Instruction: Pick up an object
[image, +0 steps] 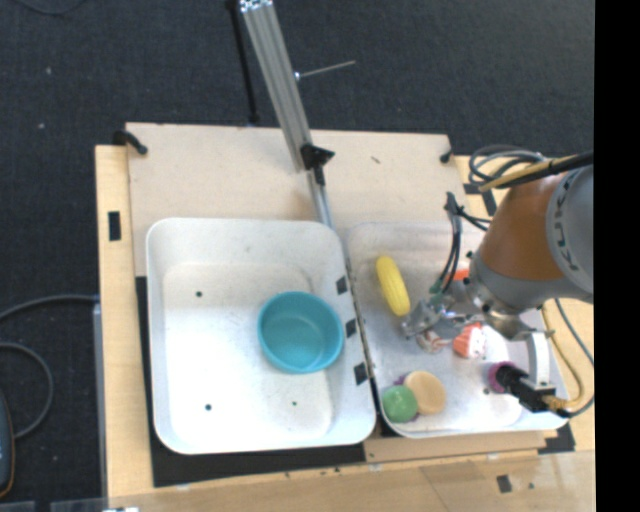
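The arm (530, 240) comes in from the right and bends down over the right bin (420, 240), its grey body and orange band hanging above the bin's right half. The gripper (432, 325) sits low near the middle of that bin, just right of and below the yellow banana (393, 284); I cannot tell how its fingers stand, because the small metal parts blur together there, and nothing can be made out between them. There are two white bins side by side on the bench (220, 170). The left bin (200, 260) holds one blue bowl (300, 331), upright, toward its right side. The right bin holds one banana near its upper left, one green ball (400, 403) and one tan round piece (427, 391) touching each other at the lower left corner, one orange and white object (472, 343) just right of the gripper, and one dark purple object (500, 377) near the lower right.
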